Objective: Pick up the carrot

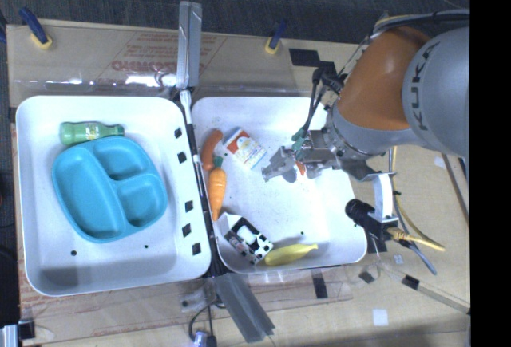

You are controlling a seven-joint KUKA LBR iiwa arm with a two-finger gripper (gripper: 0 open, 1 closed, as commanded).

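The orange carrot (217,187) lies lengthwise against the left wall of the right bin (335,250), its green top pointing toward a sausage-like piece. My gripper (281,165) hangs over the middle of the right bin, to the right of the carrot and apart from it. Its grey fingers point left. Nothing shows between them, and I cannot make out how wide they stand.
A brownish sausage piece (210,147) and a small white-and-orange carton (244,148) lie beside the carrot. A yellow banana (289,254) and a black-and-white object (249,238) sit at the bin's front. The left bin (32,250) holds a blue divided tray (109,187) and a green bottle (90,131).
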